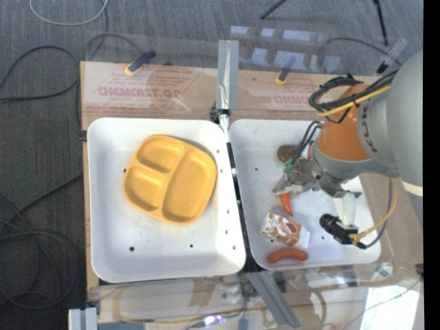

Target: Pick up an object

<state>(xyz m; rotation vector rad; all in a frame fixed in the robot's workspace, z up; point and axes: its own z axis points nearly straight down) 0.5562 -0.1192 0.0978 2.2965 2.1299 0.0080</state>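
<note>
My gripper (291, 184) is low in the right bin (258, 150), reaching in from the right below the arm's orange band. Just under its tip lies a small orange carrot-like piece (285, 203), touching or nearly touching it. A small red and white carton (283, 229) lies in front of that piece. Near the bin's front wall rests a reddish sausage (287, 256). Behind the gripper, a brown round piece (287, 153) is partly hidden by the arm's cables.
The left bin (110, 253) holds a yellow divided plate (170, 178) near its middle. A black plug on a yellow cable (337, 226) hangs from the arm over the right bin's front right. The arm's body covers that bin's right side.
</note>
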